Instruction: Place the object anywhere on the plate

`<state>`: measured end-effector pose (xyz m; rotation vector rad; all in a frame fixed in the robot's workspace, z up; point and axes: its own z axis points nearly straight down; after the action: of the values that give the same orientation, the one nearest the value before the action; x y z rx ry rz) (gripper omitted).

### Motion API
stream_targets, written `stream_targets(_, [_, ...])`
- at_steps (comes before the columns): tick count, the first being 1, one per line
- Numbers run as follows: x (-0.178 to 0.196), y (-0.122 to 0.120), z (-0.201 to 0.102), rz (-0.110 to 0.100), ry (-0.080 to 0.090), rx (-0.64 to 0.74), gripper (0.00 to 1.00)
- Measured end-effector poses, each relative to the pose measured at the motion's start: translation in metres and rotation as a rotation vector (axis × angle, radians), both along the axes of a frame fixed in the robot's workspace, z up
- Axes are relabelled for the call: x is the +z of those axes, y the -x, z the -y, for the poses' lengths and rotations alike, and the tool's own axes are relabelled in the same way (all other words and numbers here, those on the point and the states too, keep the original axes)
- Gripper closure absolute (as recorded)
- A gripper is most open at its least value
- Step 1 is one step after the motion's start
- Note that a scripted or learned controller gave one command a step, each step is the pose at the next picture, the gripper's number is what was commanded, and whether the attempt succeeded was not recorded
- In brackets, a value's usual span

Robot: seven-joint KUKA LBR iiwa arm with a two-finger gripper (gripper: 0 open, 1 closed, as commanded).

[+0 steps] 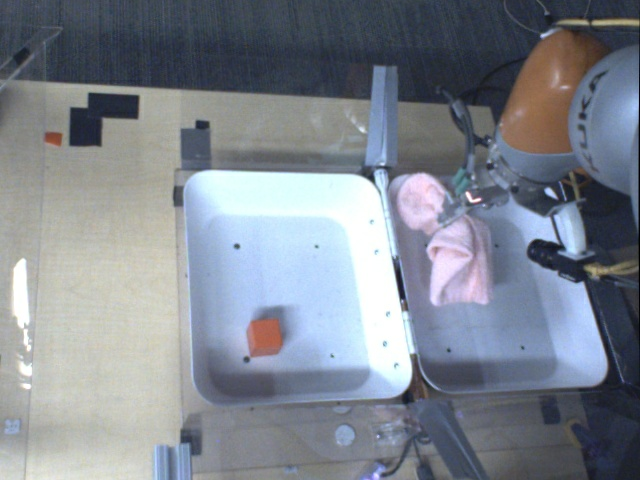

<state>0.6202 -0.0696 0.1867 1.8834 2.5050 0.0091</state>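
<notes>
A pale wooden worktop (100, 298) carries two shallow white bins side by side. In the right bin (520, 368), the grey and orange arm (560, 98) reaches down, and its tool (470, 196) is clenched on the upper part of a pink cloth (455, 253). The cloth hangs from the tool and drapes onto the bin floor, with a bunched fold just left of the tool. A small orange block (265, 337) lies in the left bin (290, 208), well apart from the tool. No writing can be read.
</notes>
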Motion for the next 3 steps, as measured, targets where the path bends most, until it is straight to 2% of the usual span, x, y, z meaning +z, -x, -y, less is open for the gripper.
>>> stream_targets(1, [0.040, -0.003, -0.002, 0.002, 0.001, 0.007, 1.00])
stream_targets(2, [0.045, 0.012, -0.041, -0.001, 0.004, 0.409, 1.00])
stream_targets(3, [0.035, 0.037, -0.083, -0.002, 0.006, 0.810, 1.00])
